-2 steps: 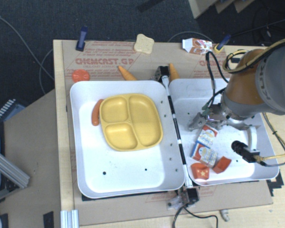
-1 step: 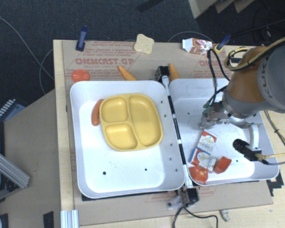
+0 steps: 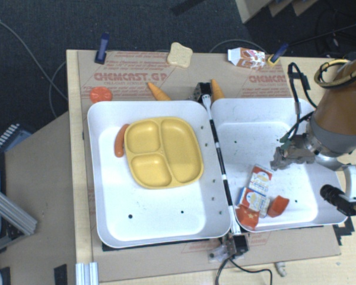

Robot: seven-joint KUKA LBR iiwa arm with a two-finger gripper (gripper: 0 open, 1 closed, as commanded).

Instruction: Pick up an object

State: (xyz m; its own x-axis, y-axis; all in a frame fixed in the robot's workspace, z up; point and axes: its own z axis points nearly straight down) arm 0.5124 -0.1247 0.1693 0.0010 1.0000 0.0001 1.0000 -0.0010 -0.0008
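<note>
Bench: a tan board [image 3: 77,159] over dark carpet carries two shallow white bins side by side; loose bits lie along its far edge.
Left bin [image 3: 107,206]: holds a yellow divided plate [image 3: 163,152] with an orange-red sausage [image 3: 119,141] touching its left rim, well apart from the fingers.
Right bin [image 3: 249,117]: the gripper [image 3: 283,157] hangs over its middle.
Fingers: dark and blurred; I cannot tell how far apart they stand, and nothing shows between them.
Likely target: a small carton [image 3: 256,195] lies flat just below and left of the fingertips, a red piece [image 3: 277,206] touching its lower right.
Doing it well: probably shift toward the carton's middle, line the fingers across its narrow width, descend straight, and close clear of the red piece and the bin wall.
</note>
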